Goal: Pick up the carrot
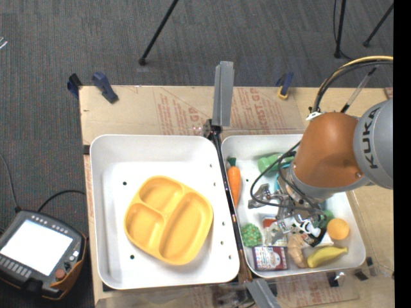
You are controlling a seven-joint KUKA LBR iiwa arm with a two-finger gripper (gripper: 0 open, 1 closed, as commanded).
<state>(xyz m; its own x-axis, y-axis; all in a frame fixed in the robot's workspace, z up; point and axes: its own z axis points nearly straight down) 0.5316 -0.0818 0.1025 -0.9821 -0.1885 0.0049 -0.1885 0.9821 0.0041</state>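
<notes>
The carrot (234,182), orange with a green top, lies lengthwise against the left wall of the right bin (357,233). My gripper (290,215) hangs below the orange wrist band, low over the clutter in the middle of that bin. It is about a hand's width right of the carrot and a little nearer the front. The wrist and cables hide its tip. Nothing shows the carrot in its hold.
Around the gripper lie a green broccoli piece (252,235), a small packet (270,258), a banana (326,255), an orange (338,228) and a green item (270,163). The left bin (109,172) holds a yellow divided plate (170,218).
</notes>
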